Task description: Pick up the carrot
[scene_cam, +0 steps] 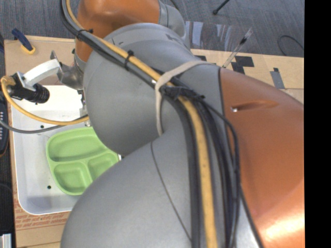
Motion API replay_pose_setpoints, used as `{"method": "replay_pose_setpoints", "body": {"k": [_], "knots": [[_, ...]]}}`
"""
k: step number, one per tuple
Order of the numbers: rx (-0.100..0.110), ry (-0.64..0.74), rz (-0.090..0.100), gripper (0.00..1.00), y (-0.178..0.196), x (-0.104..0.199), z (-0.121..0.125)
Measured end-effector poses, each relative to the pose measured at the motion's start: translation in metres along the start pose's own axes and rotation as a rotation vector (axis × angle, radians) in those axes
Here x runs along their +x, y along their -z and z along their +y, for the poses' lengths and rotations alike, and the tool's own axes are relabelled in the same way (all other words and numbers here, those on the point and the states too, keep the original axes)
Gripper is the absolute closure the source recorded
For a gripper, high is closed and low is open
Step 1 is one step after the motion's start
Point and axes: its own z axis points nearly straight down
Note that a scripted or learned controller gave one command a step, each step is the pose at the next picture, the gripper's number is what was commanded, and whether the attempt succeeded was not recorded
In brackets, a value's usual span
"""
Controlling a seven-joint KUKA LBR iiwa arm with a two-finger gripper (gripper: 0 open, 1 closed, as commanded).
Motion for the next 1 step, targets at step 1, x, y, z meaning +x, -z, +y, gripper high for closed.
{"method": "replay_pose_setpoints", "body": {"k": [1], "knots": [[0.0,-0.011,0.01,1.0,0.2179,-0.0171,0.0623]]}}
